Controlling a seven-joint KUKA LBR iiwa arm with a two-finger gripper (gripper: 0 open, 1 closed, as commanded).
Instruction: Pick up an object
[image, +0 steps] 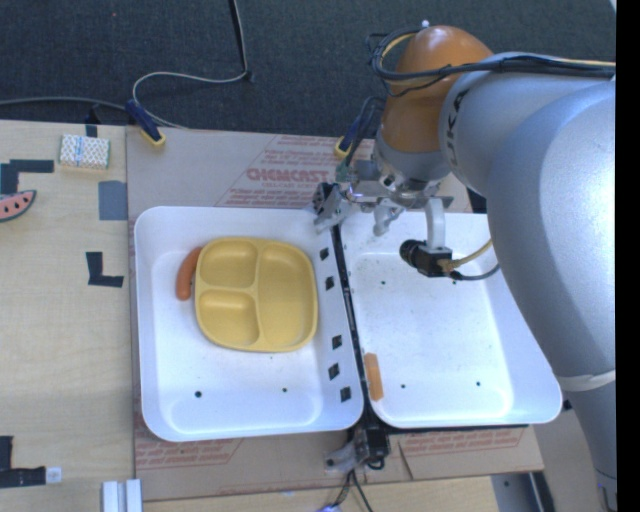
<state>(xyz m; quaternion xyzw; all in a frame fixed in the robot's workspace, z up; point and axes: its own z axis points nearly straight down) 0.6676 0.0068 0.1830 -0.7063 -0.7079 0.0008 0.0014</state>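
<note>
- Step in hand, as I judge it: the approach. Nothing is lifted; the gripper hangs at the 12 o'clock end of the right bin, close to the divider between the bins.
- Whether the hand is released or clenched I cannot tell; the wrist hardware hides it, and nothing shows in its grasp.
- Candidates to pick: a small orange piece lies in the right bin at about 7 o'clock, against the divider, well apart from the gripper. In the left bin a yellow plate sits near the centre, with an orange sausage touching its 9 o'clock rim.
- Next move, in my view: travel toward 6 o'clock along the divider and descend on the orange piece; the wall beside it leaves little room.
- Surface: white bins on cardboard, over a pale wood bench.
- Room: dark carpet beyond 12 o'clock, cables trailing across it.
</note>
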